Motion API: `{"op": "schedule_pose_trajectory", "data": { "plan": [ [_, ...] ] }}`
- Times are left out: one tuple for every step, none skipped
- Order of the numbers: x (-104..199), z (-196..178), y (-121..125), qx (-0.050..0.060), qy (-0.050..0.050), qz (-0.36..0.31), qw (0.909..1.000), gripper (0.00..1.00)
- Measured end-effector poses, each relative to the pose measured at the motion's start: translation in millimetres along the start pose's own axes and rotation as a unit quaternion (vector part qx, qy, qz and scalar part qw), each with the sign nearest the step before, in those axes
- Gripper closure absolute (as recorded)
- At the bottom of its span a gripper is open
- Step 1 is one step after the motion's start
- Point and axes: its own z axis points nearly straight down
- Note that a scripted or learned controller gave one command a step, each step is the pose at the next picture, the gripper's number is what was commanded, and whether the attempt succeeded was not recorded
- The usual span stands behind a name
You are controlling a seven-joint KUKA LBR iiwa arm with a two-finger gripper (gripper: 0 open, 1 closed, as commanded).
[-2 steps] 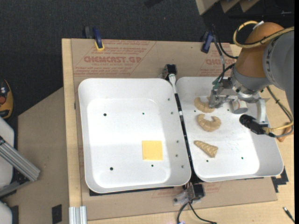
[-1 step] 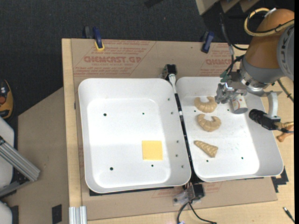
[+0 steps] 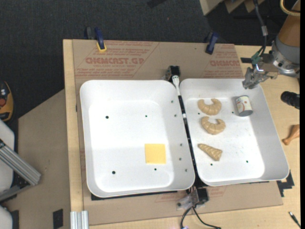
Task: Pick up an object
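Small silver-grey metal cylinder (image 3: 243,105) lies in right white bin (image 3: 271,142), far corner, beside two tan croissant-shaped pastries (image 3: 210,106). Gripper (image 3: 251,79) hovers above bin rim, near cylinder; jaws' state unclear.

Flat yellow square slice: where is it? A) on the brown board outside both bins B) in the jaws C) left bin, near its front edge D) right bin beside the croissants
C. The flat yellow square slice lies alone on the floor of the left white bin, toward its front edge, while the two tan croissant-shaped pieces sit in the right white bin.
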Motion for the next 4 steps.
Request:
{"op": "schedule_pose_trajectory", "data": {
  "plan": [
    [18, 63, -70, 0.009, 0.004, 0.000, 0.9999, 1.00],
    [35, 71, -149, 0.008, 0.004, 0.000, 1.0000, 1.00],
    [10, -2, -171, 0.001, 0.001, 0.000, 1.0000, 1.00],
    [11, -9, -169, 0.002, 0.001, -0.001, 1.0000, 1.00]
  ]
}}
